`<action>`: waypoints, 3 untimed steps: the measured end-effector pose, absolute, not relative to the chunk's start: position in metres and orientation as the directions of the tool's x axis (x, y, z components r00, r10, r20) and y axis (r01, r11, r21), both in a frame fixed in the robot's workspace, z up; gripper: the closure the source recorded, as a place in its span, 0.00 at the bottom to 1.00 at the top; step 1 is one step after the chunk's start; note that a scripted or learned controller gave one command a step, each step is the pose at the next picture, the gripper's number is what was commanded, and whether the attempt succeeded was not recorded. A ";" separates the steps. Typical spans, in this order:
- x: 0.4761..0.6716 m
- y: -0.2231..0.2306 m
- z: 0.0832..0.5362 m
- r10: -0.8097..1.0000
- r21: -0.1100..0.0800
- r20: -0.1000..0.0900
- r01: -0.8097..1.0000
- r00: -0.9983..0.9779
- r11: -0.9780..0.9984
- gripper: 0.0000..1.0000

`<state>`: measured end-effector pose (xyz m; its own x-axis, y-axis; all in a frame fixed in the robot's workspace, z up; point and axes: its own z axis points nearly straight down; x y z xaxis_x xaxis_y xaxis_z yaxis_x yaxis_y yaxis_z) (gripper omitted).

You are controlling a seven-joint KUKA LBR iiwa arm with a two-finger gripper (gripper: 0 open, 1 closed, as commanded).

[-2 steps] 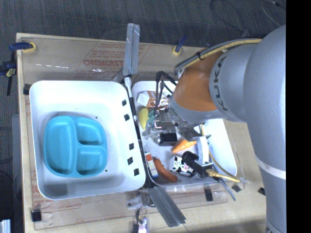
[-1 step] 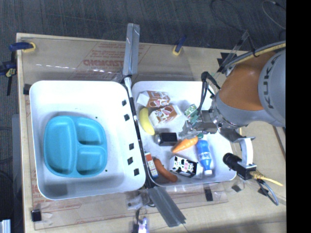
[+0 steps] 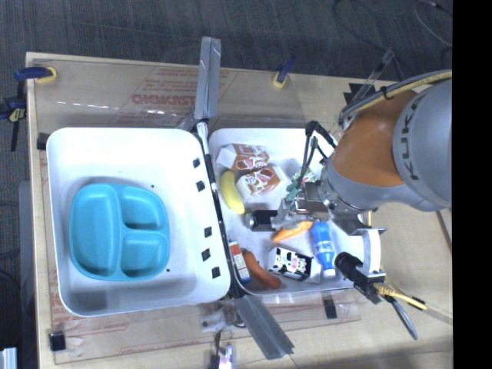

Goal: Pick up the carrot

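Observation:
The carrot [image 3: 294,230], small and orange, lies slanted in the middle of the right bin [image 3: 286,137]. My gripper [image 3: 298,208] hangs right over it, its tip just above the carrot's upper side and seemingly touching it. The grey arm with its orange band [image 3: 369,156] comes in from the right and hides the bin's right part. Whether the carrot is held is unclear from this angle.
Around the carrot lie a banana [image 3: 232,192], two snack packets [image 3: 255,170], a black block [image 3: 261,220], a blue bottle [image 3: 323,249], a patterned box [image 3: 290,262] and a sausage [image 3: 261,276]. The left bin [image 3: 115,148] holds a blue divided plate [image 3: 119,229].

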<state>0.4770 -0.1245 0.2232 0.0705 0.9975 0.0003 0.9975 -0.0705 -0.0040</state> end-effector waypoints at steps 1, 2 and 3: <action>0.477 -0.125 0.223 0.997 -0.004 0.000 0.997 0.071 -0.071 0.00; 0.477 -0.172 0.230 0.959 -0.003 -0.001 0.959 0.282 -0.282 0.00; 0.497 -0.178 0.123 0.963 -0.008 0.000 0.963 0.268 -0.268 0.00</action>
<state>0.4974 -0.1781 0.1229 0.2680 0.9634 -0.0003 0.9634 -0.2680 -0.0084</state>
